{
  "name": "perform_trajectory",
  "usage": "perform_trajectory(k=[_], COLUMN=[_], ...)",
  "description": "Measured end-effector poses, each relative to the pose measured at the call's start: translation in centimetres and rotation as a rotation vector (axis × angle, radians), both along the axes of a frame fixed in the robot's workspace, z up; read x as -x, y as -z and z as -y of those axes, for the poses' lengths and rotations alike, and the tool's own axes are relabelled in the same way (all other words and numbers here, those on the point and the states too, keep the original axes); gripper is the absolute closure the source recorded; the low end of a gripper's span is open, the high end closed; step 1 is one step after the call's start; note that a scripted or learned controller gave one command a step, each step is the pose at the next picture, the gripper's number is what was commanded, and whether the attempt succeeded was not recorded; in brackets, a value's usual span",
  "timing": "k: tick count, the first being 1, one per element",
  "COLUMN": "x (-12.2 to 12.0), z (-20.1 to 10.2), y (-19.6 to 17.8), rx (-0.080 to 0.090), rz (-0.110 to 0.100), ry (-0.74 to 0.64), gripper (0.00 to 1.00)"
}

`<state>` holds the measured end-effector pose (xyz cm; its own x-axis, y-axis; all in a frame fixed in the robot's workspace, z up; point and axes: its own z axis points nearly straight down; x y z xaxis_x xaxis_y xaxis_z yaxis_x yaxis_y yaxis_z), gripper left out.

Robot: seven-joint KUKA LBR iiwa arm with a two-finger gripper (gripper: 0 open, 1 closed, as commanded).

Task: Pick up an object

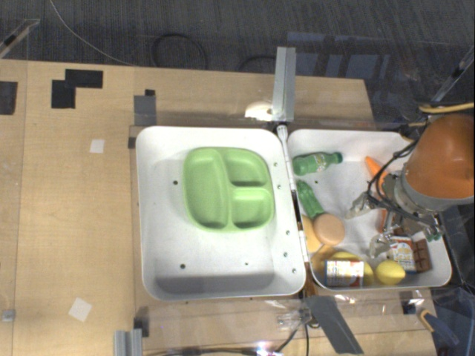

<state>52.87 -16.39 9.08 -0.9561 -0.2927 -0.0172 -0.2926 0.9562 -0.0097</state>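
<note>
The right bin [349, 134] holds several items. A green bottle [317, 162] lies at its back and a second green bottle [307, 199] along its left wall. A peach-coloured ball [330, 230] rests below them. At the front lie a labelled can [344, 272], a yellow lemon [390, 272], a small white carton [403, 254] and a brown bar [422, 254]. An orange carrot-like piece [373, 167] pokes out at the back right. My gripper [387, 237] hangs low in the bin's right half, just above the carton and lemon, under the orange-banded wrist [444, 162].
The left bin [159, 199] holds a green divided plate [226, 188] lying flat. A metal post [284, 84] stands at the back between the bins. Wooden bench [67, 221] stretches to the left.
</note>
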Motion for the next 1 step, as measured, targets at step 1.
perform_trajectory(k=[1], x=[1.32], z=[-0.19], y=[-0.03], rx=[-0.001], rz=[0.002], ry=[0.015], gripper=[0.00])
